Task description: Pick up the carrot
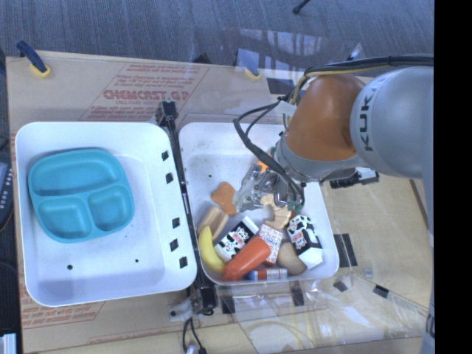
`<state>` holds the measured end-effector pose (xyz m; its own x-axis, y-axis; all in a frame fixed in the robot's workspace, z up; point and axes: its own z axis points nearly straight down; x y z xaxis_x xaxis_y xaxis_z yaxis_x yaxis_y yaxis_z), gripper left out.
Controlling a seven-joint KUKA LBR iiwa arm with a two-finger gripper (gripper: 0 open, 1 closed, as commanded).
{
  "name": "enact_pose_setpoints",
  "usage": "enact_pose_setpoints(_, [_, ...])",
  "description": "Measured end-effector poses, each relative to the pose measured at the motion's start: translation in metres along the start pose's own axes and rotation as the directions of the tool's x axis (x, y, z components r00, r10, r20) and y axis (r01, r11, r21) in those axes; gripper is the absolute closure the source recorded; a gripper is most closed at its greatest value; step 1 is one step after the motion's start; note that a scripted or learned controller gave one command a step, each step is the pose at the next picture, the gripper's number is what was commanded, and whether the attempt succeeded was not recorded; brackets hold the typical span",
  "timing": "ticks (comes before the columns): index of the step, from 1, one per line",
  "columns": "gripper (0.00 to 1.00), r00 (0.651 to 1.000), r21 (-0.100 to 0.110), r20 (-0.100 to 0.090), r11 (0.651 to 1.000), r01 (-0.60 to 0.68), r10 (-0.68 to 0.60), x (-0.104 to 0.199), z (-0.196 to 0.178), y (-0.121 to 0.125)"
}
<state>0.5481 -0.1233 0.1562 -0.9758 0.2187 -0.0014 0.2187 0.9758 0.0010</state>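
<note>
Surface holds two bins; carrot (248,258) lies in right bin (193,147) front, against banana (207,246). Tool (259,189) hovers behind it, grip state unclear. Carrot looks light, stiff, smooth; grasp mid-body across width.

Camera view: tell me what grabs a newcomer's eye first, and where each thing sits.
The big grey arm with its orange band reaches in from the right, its pincer low over the right bin. Beneath it, toy food crowds that bin's near end, with the orange carrot lying beside a yellow banana. In the left bin lies a blue divided tray.
</note>
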Motion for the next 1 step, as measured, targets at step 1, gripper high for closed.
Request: enact_pose_setpoints(1, [1.00, 0.970, 0.001, 0.004, 0.970, -0.244, 0.244, 0.0163, -0.0577, 0.0283])
